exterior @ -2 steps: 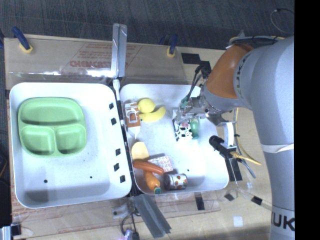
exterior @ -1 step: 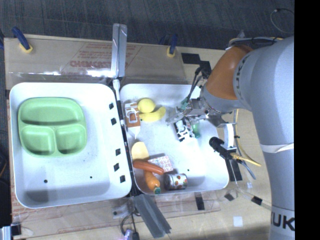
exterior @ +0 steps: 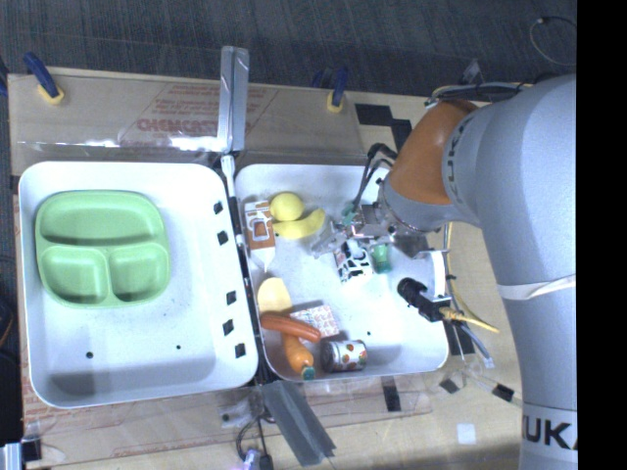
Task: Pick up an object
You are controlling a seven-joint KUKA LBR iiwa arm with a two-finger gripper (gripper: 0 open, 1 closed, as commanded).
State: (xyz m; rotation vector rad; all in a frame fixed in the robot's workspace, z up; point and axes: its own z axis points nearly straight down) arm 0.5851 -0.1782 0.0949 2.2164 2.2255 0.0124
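Note:
My gripper (exterior: pixel 341 233) hangs low over the upper middle of the right bin (exterior: pixel 416 355), reaching in from the right. Just left of it lie a yellow lemon (exterior: pixel 286 206) and a banana (exterior: pixel 302 226). Directly below it sit a small black-and-white object (exterior: pixel 354 261) and a green object (exterior: pixel 380 257), close to the wrist. I see nothing clearly held. An orange-and-white box (exterior: pixel 258 225) lies against the bin's left wall.
At the right bin's front lie a pale yellow piece (exterior: pixel 274 293), a red patterned packet (exterior: pixel 315 316), a carrot (exterior: pixel 288 326), an orange item (exterior: pixel 300 359) and a can (exterior: pixel 343 353). A green divided tray (exterior: pixel 98 246) sits in the left bin (exterior: pixel 137 360).

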